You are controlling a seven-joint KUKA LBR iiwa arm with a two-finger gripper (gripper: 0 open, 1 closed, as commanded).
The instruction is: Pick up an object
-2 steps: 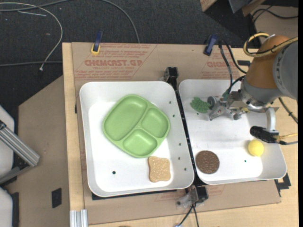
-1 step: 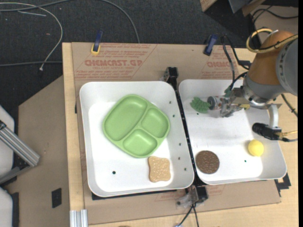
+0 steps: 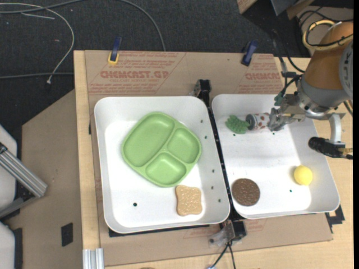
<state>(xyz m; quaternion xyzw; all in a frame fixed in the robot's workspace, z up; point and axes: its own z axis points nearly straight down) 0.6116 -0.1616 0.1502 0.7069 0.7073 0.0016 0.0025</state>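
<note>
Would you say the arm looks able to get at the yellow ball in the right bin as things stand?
Probably yes. The yellow ball lies alone near the right bin's right wall, with bare floor around it. The claw hangs at the bin's far end by the small green toy, and nothing stands between them.

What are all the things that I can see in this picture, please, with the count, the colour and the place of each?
bins: 2, white, side by side on the bench
divided plate: 1, light green, middle of the left bin
toast slice: 1, tan, near edge of the left bin
leafy toy: 1, dark green, far part of the right bin
small can-like item: 1, red and white, beside the leafy toy, at the hand; blurred
round cookie: 1, brown, near edge of the right bin
ball: 1, yellow, right side of the right bin
clamps: 2, blue, far edge of the cardboard
arm: 1, grey and orange, from the right
hand: 1, grey, low over the right bin's far part
</note>
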